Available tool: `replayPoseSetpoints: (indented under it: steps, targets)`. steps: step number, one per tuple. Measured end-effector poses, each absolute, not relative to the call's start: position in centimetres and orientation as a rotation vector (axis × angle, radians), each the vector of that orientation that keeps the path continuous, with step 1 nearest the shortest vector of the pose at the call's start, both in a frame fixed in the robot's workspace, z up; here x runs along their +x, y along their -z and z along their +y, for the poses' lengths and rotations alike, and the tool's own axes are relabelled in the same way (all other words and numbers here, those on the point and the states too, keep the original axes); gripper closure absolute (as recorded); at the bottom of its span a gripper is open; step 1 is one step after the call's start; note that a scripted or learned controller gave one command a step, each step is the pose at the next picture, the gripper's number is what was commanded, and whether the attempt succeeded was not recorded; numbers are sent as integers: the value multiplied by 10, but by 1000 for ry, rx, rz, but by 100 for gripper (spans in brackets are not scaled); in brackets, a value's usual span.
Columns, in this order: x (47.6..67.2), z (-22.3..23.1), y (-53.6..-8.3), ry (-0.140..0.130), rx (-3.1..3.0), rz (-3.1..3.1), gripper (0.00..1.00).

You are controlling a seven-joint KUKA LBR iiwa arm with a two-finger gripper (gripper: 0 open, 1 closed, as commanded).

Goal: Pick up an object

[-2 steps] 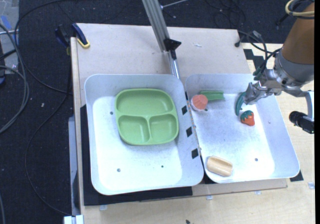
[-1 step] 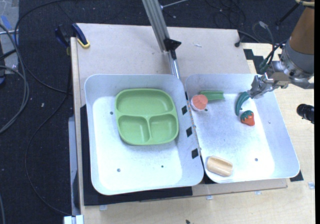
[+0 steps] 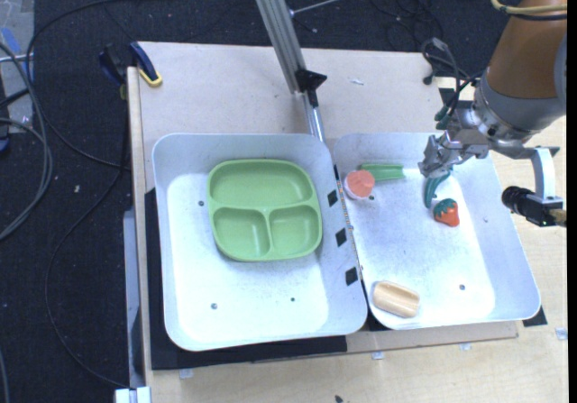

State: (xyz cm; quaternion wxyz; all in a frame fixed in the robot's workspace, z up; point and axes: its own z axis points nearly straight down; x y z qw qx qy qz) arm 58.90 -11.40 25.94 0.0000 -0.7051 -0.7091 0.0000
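Viewpoint: we look down from one fixed camera above the bench (image 3: 225, 86), at a slant, not straight overhead.
Facing: we face toward 12 o'clock, where dark floor (image 3: 72, 32) with cables lies beyond the bench's far edge.
Distance: we sit far enough back that both white bins fit whole, with bench and floor around them.
Left bin (image 3: 180, 302): it fills our centre and spreads toward 8 o'clock.
Right bin (image 3: 487, 275): it lies toward 4 o'clock, touching the left one.
Arm (image 3: 532, 41): it comes into our frame at 2 o'clock.
Metal pole (image 3: 275, 13): it slants in from 12 o'clock.
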Motion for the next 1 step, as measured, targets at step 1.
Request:
replayPoseSetpoints:
  steps: [1]
  targets:
    - [593, -59, -243, 0, -2211, -2228, 100]
